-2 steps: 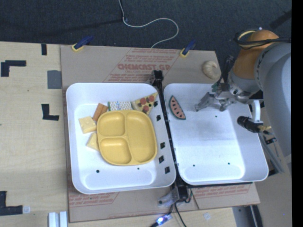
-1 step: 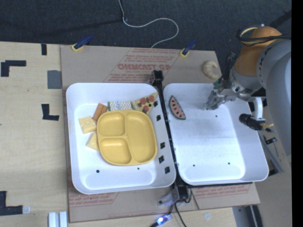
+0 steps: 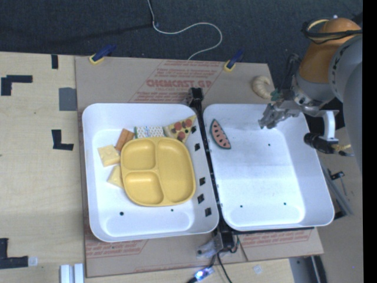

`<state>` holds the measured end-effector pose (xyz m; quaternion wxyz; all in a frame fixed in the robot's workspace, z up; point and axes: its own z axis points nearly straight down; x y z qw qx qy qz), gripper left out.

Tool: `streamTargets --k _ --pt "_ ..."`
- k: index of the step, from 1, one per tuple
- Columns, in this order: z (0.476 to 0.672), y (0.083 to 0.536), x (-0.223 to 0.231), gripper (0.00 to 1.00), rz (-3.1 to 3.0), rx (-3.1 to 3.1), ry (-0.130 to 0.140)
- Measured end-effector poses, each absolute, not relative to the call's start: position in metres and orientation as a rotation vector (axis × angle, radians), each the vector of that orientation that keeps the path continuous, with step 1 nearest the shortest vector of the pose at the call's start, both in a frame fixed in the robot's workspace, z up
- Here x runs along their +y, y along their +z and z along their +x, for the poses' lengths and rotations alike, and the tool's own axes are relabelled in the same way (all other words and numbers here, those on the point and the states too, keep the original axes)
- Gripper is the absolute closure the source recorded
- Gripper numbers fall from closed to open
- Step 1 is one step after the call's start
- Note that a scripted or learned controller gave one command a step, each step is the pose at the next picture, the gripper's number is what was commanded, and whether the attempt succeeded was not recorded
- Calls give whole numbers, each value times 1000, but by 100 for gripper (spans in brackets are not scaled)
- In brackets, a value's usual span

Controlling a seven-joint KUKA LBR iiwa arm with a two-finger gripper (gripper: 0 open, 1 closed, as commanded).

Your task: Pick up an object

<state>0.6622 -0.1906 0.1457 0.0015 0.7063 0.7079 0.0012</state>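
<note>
left bin [image 3: 97,217]: yellow plate [image 3: 158,171], food pieces [image 3: 177,128] | right bin [image 3: 306,211]: watermelon slice [image 3: 220,134] | jaws: state unclear

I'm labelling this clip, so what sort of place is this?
Probably a robot lab's picking bench: two white bins on taped cardboard, an arm reaching over them, and toy food such as a melon slice and yellow plate.

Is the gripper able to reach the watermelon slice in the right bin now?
Probably yes. The watermelon slice lies alone near the right bin's left wall, with bare floor between it and the gripper. The close wall may hinder a grasp.
</note>
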Motion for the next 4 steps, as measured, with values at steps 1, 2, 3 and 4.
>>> streamTargets --k 1,2,3,4 --pt "658 206 -196 100 2218 2219 3" --pt "659 226 -195 100 2220 2222 2" --pt "655 218 -138 100 2217 2229 -2" --pt "651 215 -89 100 2217 2230 -1"
